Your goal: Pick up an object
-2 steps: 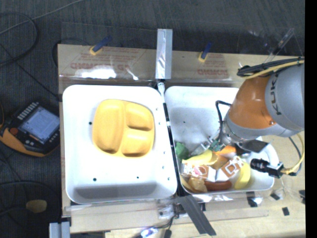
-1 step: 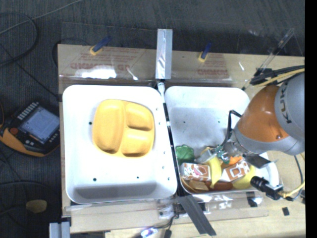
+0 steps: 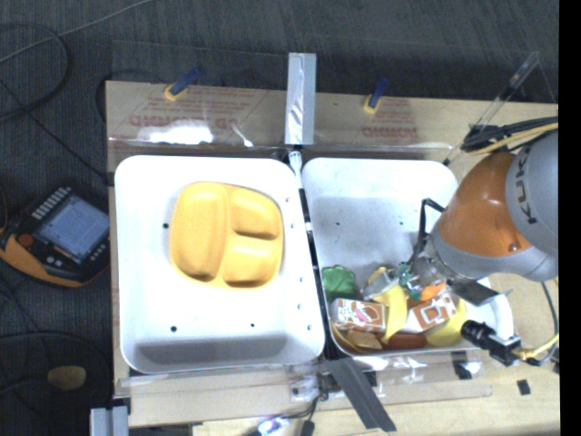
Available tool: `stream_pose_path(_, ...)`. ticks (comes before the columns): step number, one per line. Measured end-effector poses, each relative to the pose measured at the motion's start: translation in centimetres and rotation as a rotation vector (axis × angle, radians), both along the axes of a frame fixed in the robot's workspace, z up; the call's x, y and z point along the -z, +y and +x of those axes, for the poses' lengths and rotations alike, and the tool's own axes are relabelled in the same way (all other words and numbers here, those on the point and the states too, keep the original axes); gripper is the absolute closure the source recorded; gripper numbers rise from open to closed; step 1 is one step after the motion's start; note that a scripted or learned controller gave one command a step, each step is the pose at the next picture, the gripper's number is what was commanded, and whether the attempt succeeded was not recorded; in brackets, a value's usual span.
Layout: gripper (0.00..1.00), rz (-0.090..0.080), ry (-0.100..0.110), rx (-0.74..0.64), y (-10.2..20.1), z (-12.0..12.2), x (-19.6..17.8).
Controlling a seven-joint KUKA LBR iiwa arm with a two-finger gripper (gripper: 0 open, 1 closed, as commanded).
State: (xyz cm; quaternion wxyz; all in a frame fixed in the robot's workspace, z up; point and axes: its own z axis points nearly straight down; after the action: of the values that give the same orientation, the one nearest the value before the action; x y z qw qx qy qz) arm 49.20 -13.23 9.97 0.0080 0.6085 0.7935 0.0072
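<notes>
The right bin (image 3: 372, 203) holds a heap of small items along its near edge: a green piece (image 3: 339, 282), a white and orange packet (image 3: 359, 314), a yellow item (image 3: 397, 307), another orange packet (image 3: 438, 309) and a brown piece (image 3: 363, 339). The arm's orange and grey wrist (image 3: 495, 221) hangs over the bin's right side. My gripper (image 3: 416, 278) reaches down at the top of the heap, among the crinkled wrappers. The heap and the wrist hide its tips.
A yellow divided tray (image 3: 227, 232) lies in the left bin (image 3: 150, 325). A dividing wall (image 3: 307, 243) separates the bins. A handheld pendant (image 3: 56, 234) lies on the floor at the left. The far half of the right bin is bare white floor.
</notes>
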Motion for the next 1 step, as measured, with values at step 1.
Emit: stream_pose_path(1, 1.00, -0.004, 0.023, -0.045, 4.93, 3.85, -8.33)
